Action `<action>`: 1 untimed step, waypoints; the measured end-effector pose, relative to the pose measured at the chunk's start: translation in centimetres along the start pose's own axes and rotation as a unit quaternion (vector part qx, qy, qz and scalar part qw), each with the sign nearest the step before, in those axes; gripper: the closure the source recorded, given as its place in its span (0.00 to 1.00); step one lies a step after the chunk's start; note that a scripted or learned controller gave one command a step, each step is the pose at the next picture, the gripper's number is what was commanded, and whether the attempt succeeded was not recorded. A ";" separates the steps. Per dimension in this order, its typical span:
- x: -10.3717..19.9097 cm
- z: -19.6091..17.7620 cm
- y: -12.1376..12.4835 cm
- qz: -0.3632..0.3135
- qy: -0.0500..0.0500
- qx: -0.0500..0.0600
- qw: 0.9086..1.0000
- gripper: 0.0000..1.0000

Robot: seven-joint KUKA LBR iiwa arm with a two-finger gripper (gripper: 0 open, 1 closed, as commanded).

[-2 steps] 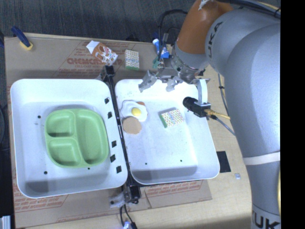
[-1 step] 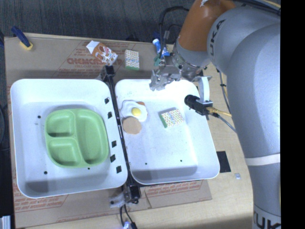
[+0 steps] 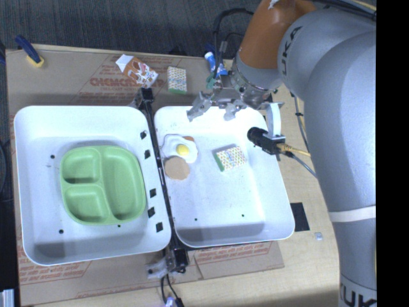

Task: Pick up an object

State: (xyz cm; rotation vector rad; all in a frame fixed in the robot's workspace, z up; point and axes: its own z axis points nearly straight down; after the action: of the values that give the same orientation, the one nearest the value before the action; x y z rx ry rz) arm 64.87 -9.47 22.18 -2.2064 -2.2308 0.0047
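white bins, two: the left bin (image 3: 25,171) carries one green divided tray (image 3: 102,184); the right bin (image 3: 255,216) has one fried egg (image 3: 179,149), one brown disc (image 3: 177,168) by its left edge, one patterned sponge (image 3: 230,157) mid-bin. gripper (image 3: 212,109) hovers at the far edge, fingers apart, nothing between them.

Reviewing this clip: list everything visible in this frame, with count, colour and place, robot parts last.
white bins: two, side by side on the bench
divided plate: one, green, in the left bin
fried egg toy: one, white with yellow yolk, right bin near its left wall
round brown piece: one, just below the egg
patterned sponge: one, green-edged, middle of the right bin
packets: two, behind the bins on the cardboard
blue clip: one, bench's far left corner
arm: grey, orange band, from the right
gripper: over the right bin's far edge, fingers spread, holding nothing
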 end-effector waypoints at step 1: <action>2.2 -4.8 0.8 0.003 0.000 -0.002 1.000 0.00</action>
State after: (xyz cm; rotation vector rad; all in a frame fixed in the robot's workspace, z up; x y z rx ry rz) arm 65.67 -7.28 26.94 -2.2140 -2.2272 0.0000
